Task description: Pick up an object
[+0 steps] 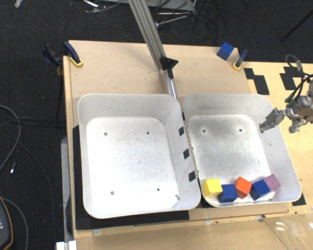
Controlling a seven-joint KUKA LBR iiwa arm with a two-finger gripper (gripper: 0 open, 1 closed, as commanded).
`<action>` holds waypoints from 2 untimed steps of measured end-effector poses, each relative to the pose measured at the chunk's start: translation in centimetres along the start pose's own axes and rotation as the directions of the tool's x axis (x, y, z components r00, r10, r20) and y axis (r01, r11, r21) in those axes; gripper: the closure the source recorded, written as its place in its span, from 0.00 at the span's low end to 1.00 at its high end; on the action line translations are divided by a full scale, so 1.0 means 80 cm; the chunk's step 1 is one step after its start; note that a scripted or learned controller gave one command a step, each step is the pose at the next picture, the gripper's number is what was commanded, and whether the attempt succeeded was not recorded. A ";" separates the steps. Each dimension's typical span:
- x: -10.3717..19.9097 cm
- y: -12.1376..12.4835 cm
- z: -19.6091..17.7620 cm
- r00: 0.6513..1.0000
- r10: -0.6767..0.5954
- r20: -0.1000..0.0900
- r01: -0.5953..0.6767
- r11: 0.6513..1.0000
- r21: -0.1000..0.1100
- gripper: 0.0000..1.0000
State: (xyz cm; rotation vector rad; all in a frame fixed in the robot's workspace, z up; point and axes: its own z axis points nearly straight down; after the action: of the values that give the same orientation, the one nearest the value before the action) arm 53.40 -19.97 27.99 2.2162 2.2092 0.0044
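Approach step: jaws state unclear, at right bin rim. 5 blocks well below-left of jaws; next move: descend there.

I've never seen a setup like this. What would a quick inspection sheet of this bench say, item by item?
Surface: wooden bench bearing a left bin and a right bin, side by side.
Job's things: yellow cube, two blue cubes, orange cube and purple cube, clustered along the right bin's near edge.
Clutter: another blue cube at the bench's far right corner.
Grippers: end effector at the right bin's right rim, above the cubes.
Cables: black cable on the floor, left.
Surroundings: dark carpet, metal pole.
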 end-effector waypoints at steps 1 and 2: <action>0.004 -0.001 -0.006 1.000 -0.008 -0.003 0.008 1.000 0.008 1.00; 0.085 -0.016 0.095 1.000 -0.011 -0.012 0.011 1.000 0.019 1.00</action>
State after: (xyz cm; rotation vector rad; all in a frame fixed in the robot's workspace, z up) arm 52.24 -13.18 20.30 2.2194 2.2365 -0.0041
